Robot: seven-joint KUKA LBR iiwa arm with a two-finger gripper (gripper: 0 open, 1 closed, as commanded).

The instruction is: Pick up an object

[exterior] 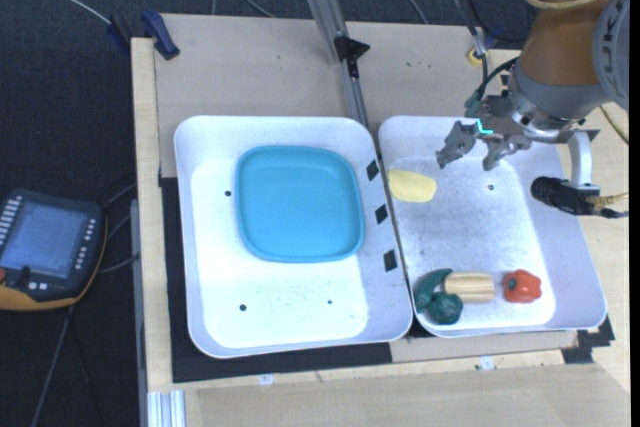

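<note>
1. Down at the lower edge of the right bin [560, 245] sit three items in a row: a dark green piece [437, 297], a tan block [470, 287] and a red piece [521, 286].
2. Up-frame, the yellow object [411, 186] lies alone by the bin's left wall, its long axis running roughly left-right.
3. Hovering upper right of it, the gripper [478, 149] has its fingers spread, nothing between them.
4. The yellow object sits just down-left of the fingers, clearly the nearest target; the bottom trio is well apart.
5. Over in the left bin [200, 215] lies a blue plate [298, 203].
</note>
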